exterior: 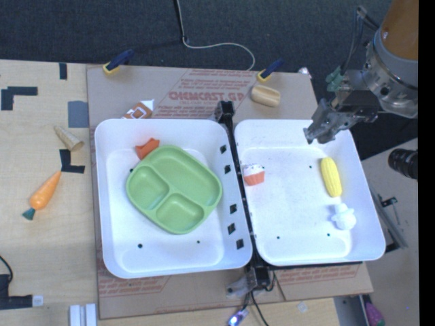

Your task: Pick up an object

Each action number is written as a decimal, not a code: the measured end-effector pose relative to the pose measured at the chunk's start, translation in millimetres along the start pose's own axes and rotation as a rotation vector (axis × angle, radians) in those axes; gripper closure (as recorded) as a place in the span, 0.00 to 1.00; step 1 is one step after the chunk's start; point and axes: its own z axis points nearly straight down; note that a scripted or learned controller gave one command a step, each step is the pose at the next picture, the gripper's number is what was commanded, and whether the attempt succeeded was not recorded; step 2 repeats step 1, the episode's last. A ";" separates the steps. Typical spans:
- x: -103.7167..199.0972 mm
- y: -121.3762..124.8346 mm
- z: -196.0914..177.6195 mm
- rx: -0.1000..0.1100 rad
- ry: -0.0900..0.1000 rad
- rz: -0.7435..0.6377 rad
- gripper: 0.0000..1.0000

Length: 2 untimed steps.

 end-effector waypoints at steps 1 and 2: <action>79.6 -0.5 26.9 0.003 0.002 -0.006 1.00; 79.6 -0.5 26.9 0.003 0.002 -0.006 1.00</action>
